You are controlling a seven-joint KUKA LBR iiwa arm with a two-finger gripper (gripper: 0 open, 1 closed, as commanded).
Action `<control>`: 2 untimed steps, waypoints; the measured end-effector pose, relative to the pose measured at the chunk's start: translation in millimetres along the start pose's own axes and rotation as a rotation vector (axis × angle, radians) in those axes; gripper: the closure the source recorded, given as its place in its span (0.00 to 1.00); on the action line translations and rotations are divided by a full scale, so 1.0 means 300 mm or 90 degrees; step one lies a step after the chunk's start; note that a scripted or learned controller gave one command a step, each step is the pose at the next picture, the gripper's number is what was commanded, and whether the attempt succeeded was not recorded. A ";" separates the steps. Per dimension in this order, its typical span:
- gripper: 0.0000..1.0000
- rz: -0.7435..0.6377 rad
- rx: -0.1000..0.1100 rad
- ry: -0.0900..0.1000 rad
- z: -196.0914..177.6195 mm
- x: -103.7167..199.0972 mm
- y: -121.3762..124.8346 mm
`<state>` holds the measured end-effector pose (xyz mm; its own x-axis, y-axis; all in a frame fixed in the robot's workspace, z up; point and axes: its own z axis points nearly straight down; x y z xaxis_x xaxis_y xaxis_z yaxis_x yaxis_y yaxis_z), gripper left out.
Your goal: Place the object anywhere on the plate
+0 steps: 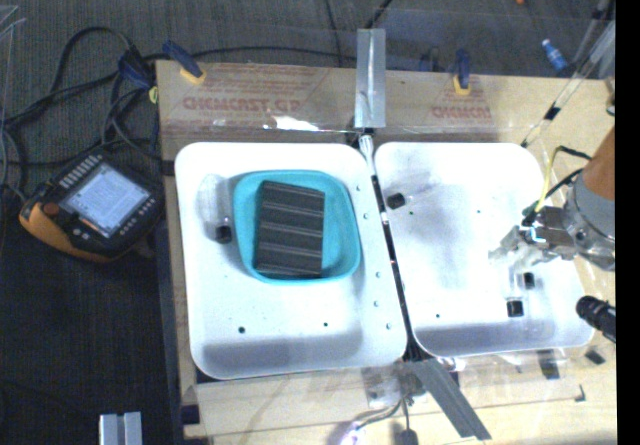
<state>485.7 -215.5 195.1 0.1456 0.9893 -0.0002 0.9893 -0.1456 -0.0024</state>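
Claw [527, 251] at right edge over right bin [450, 323], finger state unclear. Dark ribbed block [290, 228] on blue plate [345, 233], centre-left: looks rigid, light; grip across narrow sides.

Bright, soft focus (bins glaring)

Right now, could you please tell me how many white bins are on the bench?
2. The left white bin holds the blue plate with the dark ridged block on it; the right white bin sits beside it, under the gripper.
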 end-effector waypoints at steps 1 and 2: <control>0.00 0.000 0.000 0.000 0.000 0.000 0.000; 0.00 -0.077 -0.002 -0.002 -0.531 0.010 -0.007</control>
